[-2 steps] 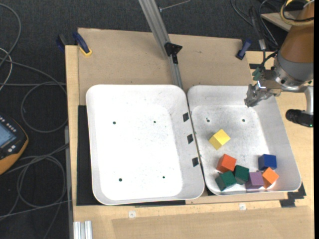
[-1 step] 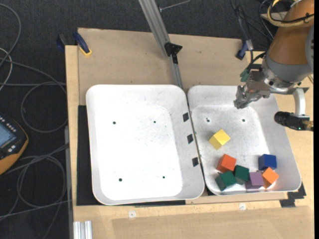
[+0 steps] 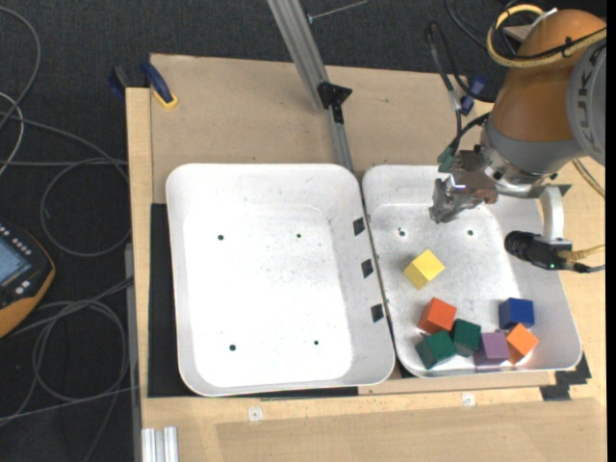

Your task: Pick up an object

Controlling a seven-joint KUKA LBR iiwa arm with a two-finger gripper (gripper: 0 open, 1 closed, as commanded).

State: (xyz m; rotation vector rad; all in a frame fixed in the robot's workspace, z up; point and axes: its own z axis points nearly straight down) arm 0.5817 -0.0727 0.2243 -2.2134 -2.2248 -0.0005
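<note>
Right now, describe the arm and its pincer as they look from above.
The arm has a rounded orange band over a grey wrist segment. A yellowish cable loops above it, with dark cables trailing behind. The pincer is small, dark grey metal. A white bracket with a black cylinder sits beside the wrist.

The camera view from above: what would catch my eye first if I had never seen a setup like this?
Most likely the cluster of coloured blocks in the right bin: a yellow block sits alone, with orange, green, purple and blue ones huddled near the front edge. Next, the big orange-banded arm reaching in from the right, its end effector poised over that bin's far end. The left bin is a broad white expanse beside it.
</note>
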